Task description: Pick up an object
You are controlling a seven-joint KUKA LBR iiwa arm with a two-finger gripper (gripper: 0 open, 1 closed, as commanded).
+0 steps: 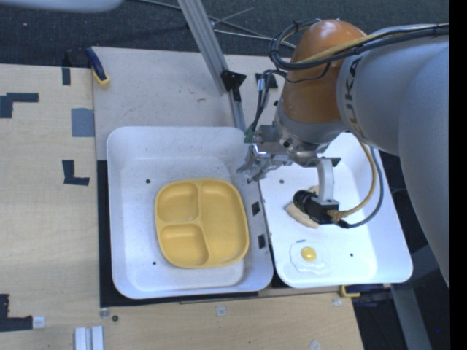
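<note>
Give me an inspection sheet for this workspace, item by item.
Surface: white left bin and white right bin side by side on a wooden bench.
Job's things: yellow divided plate in the left bin; fried egg and tan piece in the right bin.
Clutter: nothing seen.
Grippers: tool above the rim between the bins; no object seen in it.
Cables: black loops beside the orange band.
Surroundings: blue-and-yellow clamp, slanted metal pole, dark tape marks.
</note>
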